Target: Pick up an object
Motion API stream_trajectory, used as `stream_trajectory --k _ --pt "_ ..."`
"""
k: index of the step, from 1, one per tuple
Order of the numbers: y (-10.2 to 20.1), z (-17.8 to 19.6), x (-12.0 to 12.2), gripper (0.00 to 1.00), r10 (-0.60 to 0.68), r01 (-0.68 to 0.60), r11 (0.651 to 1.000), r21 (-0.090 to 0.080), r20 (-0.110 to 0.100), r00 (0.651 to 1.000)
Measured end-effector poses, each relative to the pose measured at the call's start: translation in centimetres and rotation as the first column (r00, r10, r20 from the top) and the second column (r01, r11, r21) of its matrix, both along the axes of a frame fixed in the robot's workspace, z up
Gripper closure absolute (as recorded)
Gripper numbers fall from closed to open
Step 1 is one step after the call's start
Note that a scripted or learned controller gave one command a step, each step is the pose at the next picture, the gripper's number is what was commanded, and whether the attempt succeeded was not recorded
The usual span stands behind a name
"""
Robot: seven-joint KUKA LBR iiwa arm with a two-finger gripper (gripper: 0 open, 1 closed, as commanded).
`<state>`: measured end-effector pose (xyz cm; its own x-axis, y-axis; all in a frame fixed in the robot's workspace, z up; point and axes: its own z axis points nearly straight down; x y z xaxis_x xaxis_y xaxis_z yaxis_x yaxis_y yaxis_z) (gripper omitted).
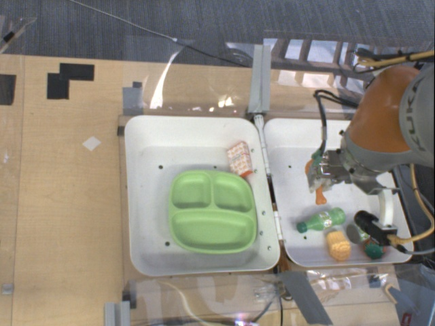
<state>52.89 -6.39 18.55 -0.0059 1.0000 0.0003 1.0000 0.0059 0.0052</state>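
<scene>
Looking down into the right bin (292, 148), you are seeing the gripper (319, 179) hanging with an orange carrot (319, 194) poking out below its fingers, which are closing on the carrot's upper end. It is likely gripped near the top so it dangles clear of the green bottle (323, 221) and corn cob (338, 244) lying nearby. The green divided plate (212, 210) is sitting in the left bin (146, 182).

Tray (212, 212) + packet (239, 158) behind it in L bin (139, 182); bottle (322, 221), corn (338, 244) in R bin (289, 148)
</scene>
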Motion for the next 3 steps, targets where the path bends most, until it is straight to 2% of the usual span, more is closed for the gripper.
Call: stream_trajectory --k 1,2,3 --pt "4.0 -0.1 -3.1 1.00 -0.001 0.001 1.000 0.000 -0.004 1.000" --pt "3.9 1.9 -4.1 1.00 -0.003 0.003 1.000 0.000 -0.001 1.000" --pt "5.3 2.0 -4.1 1.00 0.000 0.000 1.000 0.000 -0.001 1.000"
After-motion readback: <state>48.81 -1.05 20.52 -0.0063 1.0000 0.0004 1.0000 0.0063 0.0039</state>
